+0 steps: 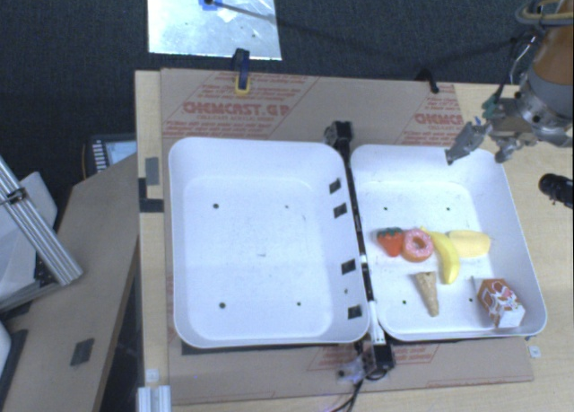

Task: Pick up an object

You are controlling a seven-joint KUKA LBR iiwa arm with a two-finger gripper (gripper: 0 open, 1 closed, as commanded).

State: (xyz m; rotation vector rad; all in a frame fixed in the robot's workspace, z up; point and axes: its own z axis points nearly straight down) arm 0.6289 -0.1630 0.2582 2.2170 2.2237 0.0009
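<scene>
So basically nothing's been picked up yet, as far as I can tell. Starting closest to the camera, the right bin point(516, 222) has all the goodies sitting near its front: a small red and white box point(500, 302) in the front right corner, an ice cream cone point(428, 293) lying next to it, then a little cluster behind them with a banana point(446, 256), a lemon-ish yellow thing point(470, 242), a pink donut point(417, 245) and an orange-red veggie-looking thing point(390, 241) touching the donut. The left bin point(260, 240) sits right beside it on the worktop point(269, 100). Further back, the gripper point(480, 143) hovers over the far right corner of the right bin, fingers spread apart with nothing between them, well apart from the pile. So the whole job's still ahead: get over an object, drop down, close, lift.
</scene>
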